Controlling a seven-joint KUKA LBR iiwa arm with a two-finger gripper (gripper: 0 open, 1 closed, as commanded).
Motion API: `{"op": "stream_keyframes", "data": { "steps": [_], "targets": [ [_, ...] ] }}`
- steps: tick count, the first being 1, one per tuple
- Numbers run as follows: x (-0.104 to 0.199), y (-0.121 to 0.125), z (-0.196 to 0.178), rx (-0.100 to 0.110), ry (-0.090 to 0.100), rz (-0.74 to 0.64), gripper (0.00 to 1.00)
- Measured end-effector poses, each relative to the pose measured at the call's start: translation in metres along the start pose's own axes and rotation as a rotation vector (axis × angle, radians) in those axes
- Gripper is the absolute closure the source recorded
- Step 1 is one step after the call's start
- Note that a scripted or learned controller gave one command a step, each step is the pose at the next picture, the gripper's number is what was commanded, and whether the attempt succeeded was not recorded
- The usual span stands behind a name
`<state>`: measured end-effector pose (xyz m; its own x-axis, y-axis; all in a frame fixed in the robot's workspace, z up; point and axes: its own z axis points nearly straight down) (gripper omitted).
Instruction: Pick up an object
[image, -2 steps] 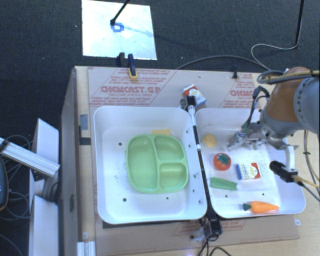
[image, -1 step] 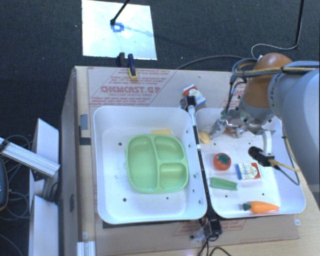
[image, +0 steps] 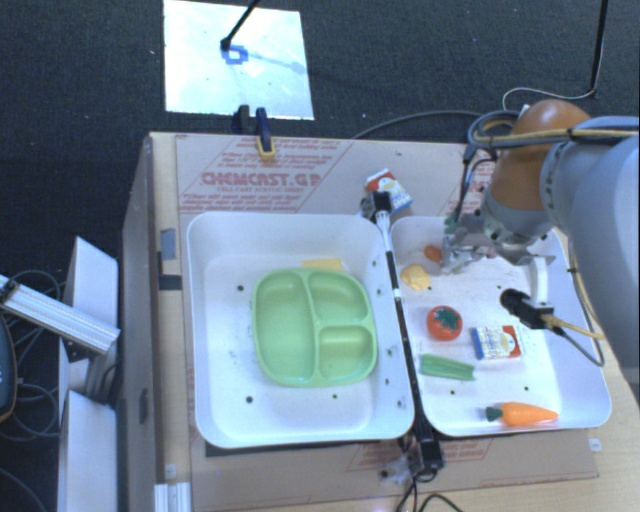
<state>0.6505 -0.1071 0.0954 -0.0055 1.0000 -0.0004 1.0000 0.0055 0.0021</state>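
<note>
We saw the arm (image: 590, 170) reaching in from the right of the frame, its end effector (image: 462, 252) lowered into the upper left corner of the right bin (image: 580, 390), just beside a small orange piece (image: 433, 253) and above a pale yellow piece (image: 415, 277). Whether it was wide, narrow or closed on something, we could not tell. The other candidates lay well apart in the same bin: a red tomato (image: 444, 322) near the middle, a small carton (image: 497, 342) to its right, a green stick (image: 446, 367) below, and a carrot (image: 522, 413) near the lower edge. The left bin (image: 225, 250) held 1 green divided plate (image: 313, 326), and another small carton (image: 386, 190) sat on the surface (image: 300, 180) above the bins. We judged these to be light, stiff toy foods with smooth skins, likely to slip or roll. The orange piece nearest the end effector looked small and close to the wall, so a grasp across its middle would leave little room. The tomato seemed an easier target, taken across its widest part.
</note>
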Motion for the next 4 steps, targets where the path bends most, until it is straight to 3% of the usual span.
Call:
{"op": "stream_keyframes", "data": {
  "steps": [1, 2, 3, 4],
  "targets": [
    [0.000, 0.000, 0.000, -0.001, 0.000, 0.000, 0.00],
    [0.012, 0.014, 0.009, 0.023, -0.005, 0.012, 0.00],
    [0.012, 0.014, 0.001, 0.025, -0.005, 0.007, 1.00],
    [0.012, 0.014, 0.001, 0.026, -0.006, 0.007, 0.00]
  ]
}}
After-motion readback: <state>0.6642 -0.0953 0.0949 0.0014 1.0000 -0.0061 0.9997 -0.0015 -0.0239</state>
